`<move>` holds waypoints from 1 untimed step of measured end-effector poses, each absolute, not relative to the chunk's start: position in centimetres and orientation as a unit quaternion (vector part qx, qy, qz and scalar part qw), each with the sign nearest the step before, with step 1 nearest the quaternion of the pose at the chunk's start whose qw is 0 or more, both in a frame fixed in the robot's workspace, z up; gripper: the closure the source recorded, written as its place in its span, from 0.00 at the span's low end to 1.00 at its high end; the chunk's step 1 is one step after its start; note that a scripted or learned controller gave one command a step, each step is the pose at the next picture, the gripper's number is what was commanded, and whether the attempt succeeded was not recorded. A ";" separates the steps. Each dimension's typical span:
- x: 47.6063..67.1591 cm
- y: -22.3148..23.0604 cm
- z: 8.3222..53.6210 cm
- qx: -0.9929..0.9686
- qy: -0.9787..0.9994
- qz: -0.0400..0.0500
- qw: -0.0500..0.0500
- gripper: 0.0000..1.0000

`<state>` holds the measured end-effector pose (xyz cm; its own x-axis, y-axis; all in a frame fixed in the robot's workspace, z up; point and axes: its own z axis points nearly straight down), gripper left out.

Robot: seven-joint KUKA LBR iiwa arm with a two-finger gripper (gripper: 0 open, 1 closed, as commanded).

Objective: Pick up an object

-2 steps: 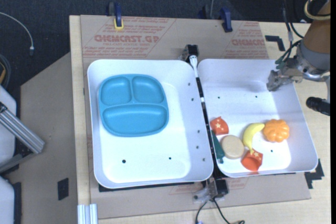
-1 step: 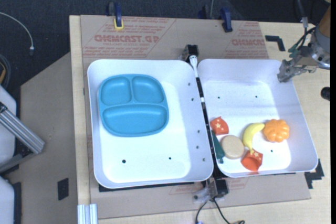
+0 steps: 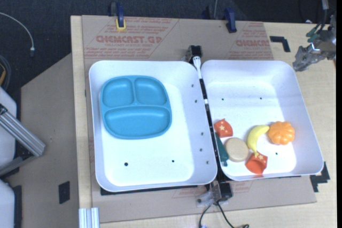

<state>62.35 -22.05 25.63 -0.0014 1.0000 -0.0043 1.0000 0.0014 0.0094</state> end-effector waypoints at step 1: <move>62.5 -22.1 29.4 0.707 0.707 0.001 0.004 1.00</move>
<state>62.46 -22.09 29.38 -0.0007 1.0000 -0.0034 1.0000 0.0008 0.0070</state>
